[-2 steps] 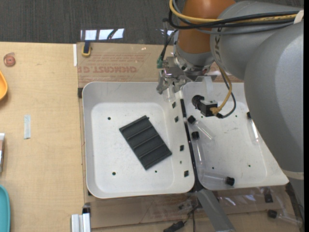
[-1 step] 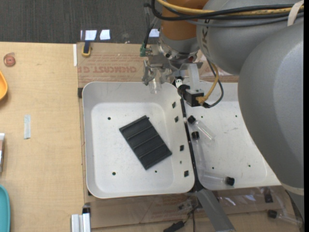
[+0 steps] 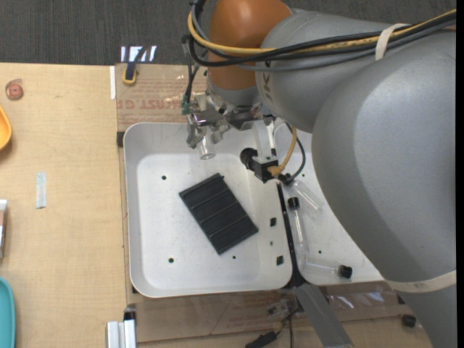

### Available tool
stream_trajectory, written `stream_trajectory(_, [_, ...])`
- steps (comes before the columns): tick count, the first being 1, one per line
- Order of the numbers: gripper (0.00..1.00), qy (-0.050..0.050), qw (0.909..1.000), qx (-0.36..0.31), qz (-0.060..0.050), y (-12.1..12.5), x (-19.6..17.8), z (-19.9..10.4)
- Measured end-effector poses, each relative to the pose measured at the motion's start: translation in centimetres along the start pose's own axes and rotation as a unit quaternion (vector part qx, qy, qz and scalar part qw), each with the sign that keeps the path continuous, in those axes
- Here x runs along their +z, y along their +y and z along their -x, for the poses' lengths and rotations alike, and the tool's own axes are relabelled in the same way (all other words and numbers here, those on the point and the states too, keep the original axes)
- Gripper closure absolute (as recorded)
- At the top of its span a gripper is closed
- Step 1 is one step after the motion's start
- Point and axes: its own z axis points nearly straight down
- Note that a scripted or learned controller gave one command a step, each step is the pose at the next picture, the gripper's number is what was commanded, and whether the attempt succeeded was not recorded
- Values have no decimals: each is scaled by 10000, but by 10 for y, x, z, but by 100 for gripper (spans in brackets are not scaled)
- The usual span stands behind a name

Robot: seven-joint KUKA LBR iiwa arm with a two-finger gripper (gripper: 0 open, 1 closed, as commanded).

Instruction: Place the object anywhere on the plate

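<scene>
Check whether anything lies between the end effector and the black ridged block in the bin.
Nothing visible does. The end effector hangs over the bin's far edge, and the black ridged block lies flat on the white floor just nearer the camera, with bare floor between them.

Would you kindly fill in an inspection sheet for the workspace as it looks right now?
Surface: wooden bench bearing two white bins; the left bin shows in full.
Job's things: dark ribbed slab lying flat and askew on the left bin's floor; no plate identified.
Clutter: small clear items and a black cap in the right bin.
Gripper: gripper over the left bin's far edge, apart from the slab.
Cables: yellow and black cables looped round the orange band.
Surroundings: orange and teal items at the left edge.
</scene>
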Motion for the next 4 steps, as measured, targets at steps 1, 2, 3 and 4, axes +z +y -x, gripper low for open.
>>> stream_trajectory(1, [100, -2, 9931, -1171, 19, 9, -1, -39])
stream_trajectory(2, [100, -6, 9652, -2614, 28, 9, -36, -38])
stream_trajectory(3, [100, -5, 9291, -3699, 20, 5, 4, -38])
stream_trajectory(4, [100, -4, 8551, -5184, 21, -1, 26, -53])
